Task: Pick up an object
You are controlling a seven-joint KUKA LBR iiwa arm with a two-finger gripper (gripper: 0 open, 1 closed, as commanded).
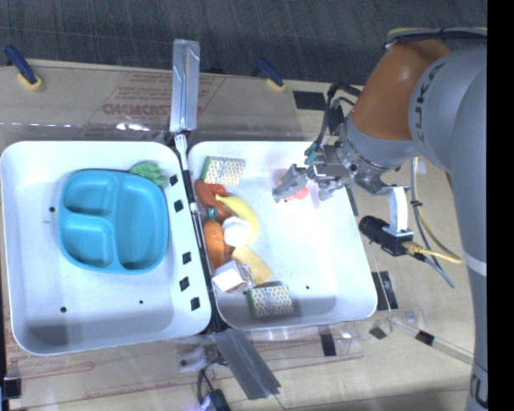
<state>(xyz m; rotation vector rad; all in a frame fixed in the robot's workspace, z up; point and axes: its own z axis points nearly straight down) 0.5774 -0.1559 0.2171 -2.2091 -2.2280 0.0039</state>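
Note:
My gripper [303,187] hangs over the upper right part of the right bin [325,264]. A small red thing [301,192] shows between its fingers, which look shut on it. Along the bin's left side lies a pile: a patterned box [224,171], an orange-red piece [207,193], a yellow banana [242,214], an orange ball [214,240], a small white item [236,232], a pale yellow wedge [255,267], a white carton [227,279] and a second patterned box [270,300].
The left bin [34,298] holds a blue divided plate [116,221] with a green leafy item [151,173] at its upper right corner. A metal divider post [185,84] stands between the bins at the back. The arm fills the right side.

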